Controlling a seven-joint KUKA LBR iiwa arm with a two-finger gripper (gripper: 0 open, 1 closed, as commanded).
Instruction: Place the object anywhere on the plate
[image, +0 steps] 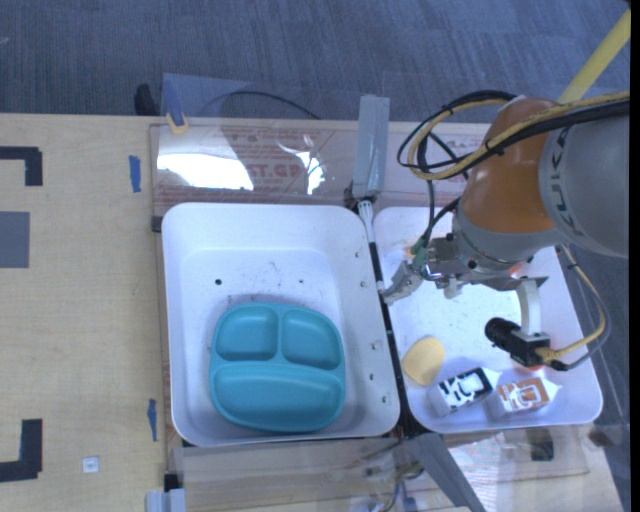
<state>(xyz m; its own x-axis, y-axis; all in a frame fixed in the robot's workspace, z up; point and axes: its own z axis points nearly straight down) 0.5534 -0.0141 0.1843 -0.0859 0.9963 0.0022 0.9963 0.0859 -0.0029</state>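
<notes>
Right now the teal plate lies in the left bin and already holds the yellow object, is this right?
Not quite. In the camera view the plate lies in the left bin, but nothing rests on it. The yellow object lies in the right bin.

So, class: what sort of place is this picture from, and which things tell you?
Probably a robotics lab test bench: a cabled grey-and-orange arm reaches over two white bins, one holding a teal divided plate.

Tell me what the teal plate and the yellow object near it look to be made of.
Plate: likely molded plastic or silicone; uniform teal, soft sheen, rounded dividers forming three compartments.
Yellow object: possibly foam or soft plastic, maybe toy food; matte, pale yellow, rounded edges. It is too small to tell for certain.
</notes>
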